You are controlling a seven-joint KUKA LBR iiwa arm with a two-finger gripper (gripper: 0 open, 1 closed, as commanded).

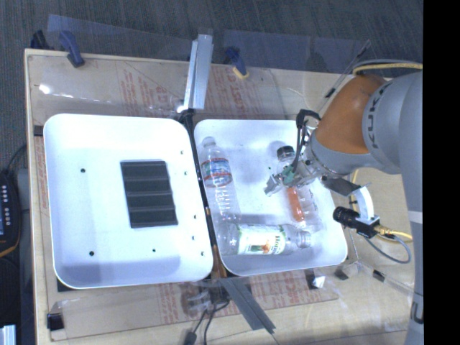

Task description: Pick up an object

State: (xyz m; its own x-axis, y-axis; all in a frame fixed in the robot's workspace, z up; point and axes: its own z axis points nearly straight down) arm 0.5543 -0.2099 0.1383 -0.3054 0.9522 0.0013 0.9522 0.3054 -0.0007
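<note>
In the right bin (251, 139) a clear water bottle (218, 176) with a blue and red label lies along the left wall. A second clear bottle (264, 240) with a green and white label lies across the front. A small clear bottle with orange contents (297, 204) lies near the right wall. My gripper (280, 180) hangs low over the bin's middle right, just left of the orange bottle's upper end. A small dark round cap (285, 152) sits just behind the gripper. Nothing can be seen held.
The left bin (72, 149) holds a black ribbed rectangular block (149, 192) at its centre. A metal bar (197, 70) stands at the back between the bins. Blue clamps (72, 51) sit on the bench's rear edge. Cables (381, 232) trail at the right.
</note>
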